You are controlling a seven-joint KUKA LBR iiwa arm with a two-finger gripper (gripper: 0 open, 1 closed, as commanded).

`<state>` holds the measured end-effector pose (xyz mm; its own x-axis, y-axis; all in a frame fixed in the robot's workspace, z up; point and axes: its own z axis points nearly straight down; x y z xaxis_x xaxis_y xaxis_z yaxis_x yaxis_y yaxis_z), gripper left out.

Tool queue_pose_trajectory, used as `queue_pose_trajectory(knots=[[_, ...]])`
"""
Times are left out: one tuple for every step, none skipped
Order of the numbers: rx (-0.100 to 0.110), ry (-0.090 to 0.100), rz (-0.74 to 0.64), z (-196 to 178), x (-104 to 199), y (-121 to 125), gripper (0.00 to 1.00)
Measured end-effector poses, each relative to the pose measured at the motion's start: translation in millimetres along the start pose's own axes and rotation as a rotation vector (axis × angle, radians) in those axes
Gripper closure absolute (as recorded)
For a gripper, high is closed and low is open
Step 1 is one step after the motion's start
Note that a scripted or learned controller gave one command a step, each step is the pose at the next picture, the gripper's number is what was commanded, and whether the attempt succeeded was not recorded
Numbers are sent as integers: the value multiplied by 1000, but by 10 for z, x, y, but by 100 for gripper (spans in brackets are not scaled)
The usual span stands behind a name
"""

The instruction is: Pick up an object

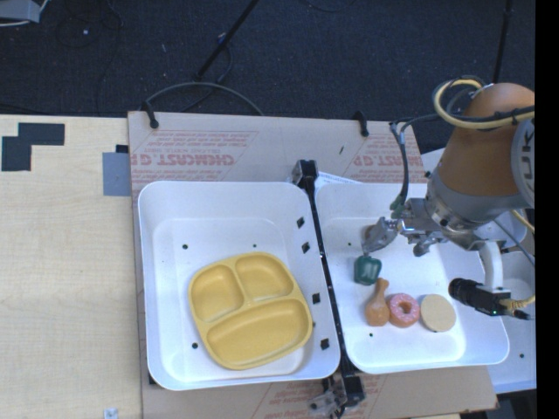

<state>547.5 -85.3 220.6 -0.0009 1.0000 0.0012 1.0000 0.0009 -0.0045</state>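
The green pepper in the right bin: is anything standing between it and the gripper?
Nothing visible does. The gripper hangs just above the green pepper, with bare floor of the right bin around them. The drumstick, donut and round cookie lie nearer the front.

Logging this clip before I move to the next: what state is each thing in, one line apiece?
gripper: over the right bin, just above the green toy; nothing seen held.
green toy: lying in the right bin, free.
drumstick toy: lying flat, touching the donut.
pink donut: flat, between drumstick and cookie.
tan cookie: flat on the bin floor.
yellow divided plate: right side up in the left bin.
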Motion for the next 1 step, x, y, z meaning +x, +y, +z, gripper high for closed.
queue_pose_trajectory(knots=[[6,1,1,646,-3,-11,0]])
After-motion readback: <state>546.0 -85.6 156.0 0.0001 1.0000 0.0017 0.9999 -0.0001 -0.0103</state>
